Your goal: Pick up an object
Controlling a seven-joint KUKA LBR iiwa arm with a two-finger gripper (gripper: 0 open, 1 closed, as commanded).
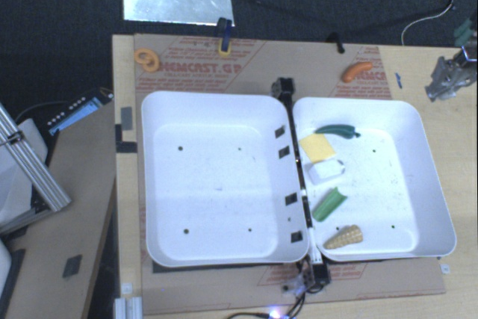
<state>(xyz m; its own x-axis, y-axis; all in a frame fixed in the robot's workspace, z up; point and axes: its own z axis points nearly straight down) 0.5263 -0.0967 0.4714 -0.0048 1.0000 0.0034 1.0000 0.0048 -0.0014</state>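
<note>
The right bin (418, 160) holds several small items along its left side: a dark green pepper-like piece (337, 131), a yellow block (318, 147), a white block (326, 171), a green cucumber-like piece (328, 204) and a tan corn cob (343, 237). My gripper (448, 80) hangs at the far right edge of the view, above the bench beyond the right bin's upper right corner, well away from all the items. Nothing shows between its tips.
The left bin (216, 175) lies beside the right one, joined by a black divider strip (293, 160). On the cardboard behind the bins lie an orange sausage-like toy (357, 72), an orange ring (146, 59) and a yellow-blue clamp (223, 37).
</note>
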